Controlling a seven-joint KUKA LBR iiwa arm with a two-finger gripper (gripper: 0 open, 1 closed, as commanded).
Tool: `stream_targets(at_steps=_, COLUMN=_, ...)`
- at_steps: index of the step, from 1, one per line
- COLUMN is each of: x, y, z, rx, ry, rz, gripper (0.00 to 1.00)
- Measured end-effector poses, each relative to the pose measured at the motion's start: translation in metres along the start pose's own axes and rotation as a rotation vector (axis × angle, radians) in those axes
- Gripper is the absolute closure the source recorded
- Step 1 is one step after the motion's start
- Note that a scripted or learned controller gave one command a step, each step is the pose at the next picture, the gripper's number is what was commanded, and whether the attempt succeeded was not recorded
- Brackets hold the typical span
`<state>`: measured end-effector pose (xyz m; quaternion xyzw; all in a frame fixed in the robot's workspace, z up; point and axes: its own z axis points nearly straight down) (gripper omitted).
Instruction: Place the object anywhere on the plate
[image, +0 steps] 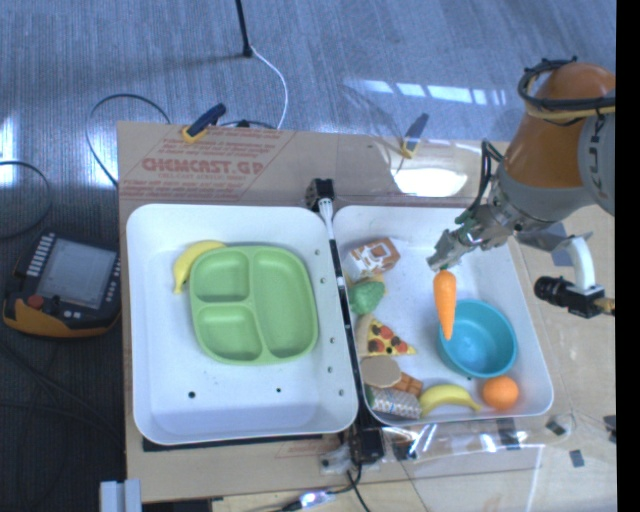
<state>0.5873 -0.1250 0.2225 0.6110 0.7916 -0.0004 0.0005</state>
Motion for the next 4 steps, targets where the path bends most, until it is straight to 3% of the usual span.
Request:
stream_targets(at_steps=1, x=0.085, y=0.042, z=0.034, rx=0.004, ry=0.004, rz=0.045, gripper=1.0)
stream_targets(at_steps=2, x=0.167, y=0.047, z=0.037, rx=0.004, ry=0.001, rz=0.335, gripper=1.0)
stream_targets(at_steps=3, x=0.204, y=0.077, z=-0.008, rx=-0.001, ry=0.0, rz=0.335, gripper=1.0)
stream_targets(at_steps=4, x=0.202, y=0.075, z=-0.006, rx=0.004, ry=-0.003, rz=0.337, gripper=0.0)
